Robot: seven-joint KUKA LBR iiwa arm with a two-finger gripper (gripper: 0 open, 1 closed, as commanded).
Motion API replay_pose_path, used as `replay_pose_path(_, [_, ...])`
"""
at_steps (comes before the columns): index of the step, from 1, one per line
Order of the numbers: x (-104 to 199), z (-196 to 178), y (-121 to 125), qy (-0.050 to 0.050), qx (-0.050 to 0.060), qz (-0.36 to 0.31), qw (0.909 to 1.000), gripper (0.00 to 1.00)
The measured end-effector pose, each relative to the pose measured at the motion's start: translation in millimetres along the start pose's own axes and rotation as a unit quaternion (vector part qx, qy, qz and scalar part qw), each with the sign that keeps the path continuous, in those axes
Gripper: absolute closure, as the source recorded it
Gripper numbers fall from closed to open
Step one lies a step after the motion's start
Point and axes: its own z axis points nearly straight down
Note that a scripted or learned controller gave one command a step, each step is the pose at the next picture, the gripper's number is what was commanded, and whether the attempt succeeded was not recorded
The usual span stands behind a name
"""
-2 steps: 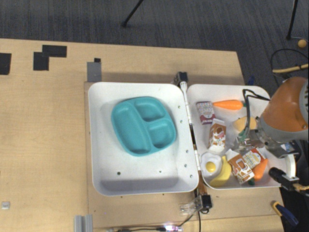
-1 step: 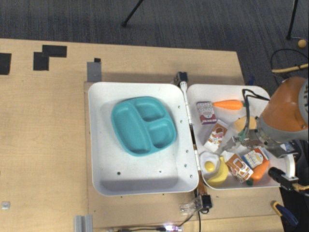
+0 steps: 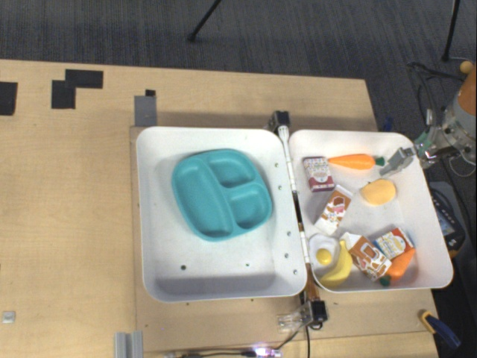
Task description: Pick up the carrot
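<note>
An orange carrot (image 3: 350, 161) with a green stub lies on its side at the back of the right bin (image 3: 432, 222). A second, smaller carrot (image 3: 403, 264) rests in that bin's front right corner, partly under a small carton. My gripper (image 3: 397, 162) hangs over the bin's back right part, just right of the first carrot's green end and above a yellow lemon-like fruit (image 3: 378, 192). Nothing visibly sits in the gripper. The grey arm comes in from the right edge.
The right bin also holds a red-and-white carton (image 3: 318, 174), a second carton (image 3: 335, 208), two more small cartons (image 3: 370, 256), a banana (image 3: 339, 268) and a fried-egg toy (image 3: 323, 255). A teal divided plate (image 3: 222, 193) lies in the left bin (image 3: 160, 274).
</note>
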Motion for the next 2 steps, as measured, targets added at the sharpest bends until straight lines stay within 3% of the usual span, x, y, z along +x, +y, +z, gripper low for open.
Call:
replay_pose_path(1, [-22,160,9,0.008,0.013,0.006,0.9999,0.0])
replay_pose_path(2, [-50,170,74,0.004,0.006,-0.033,0.9994,0.0])
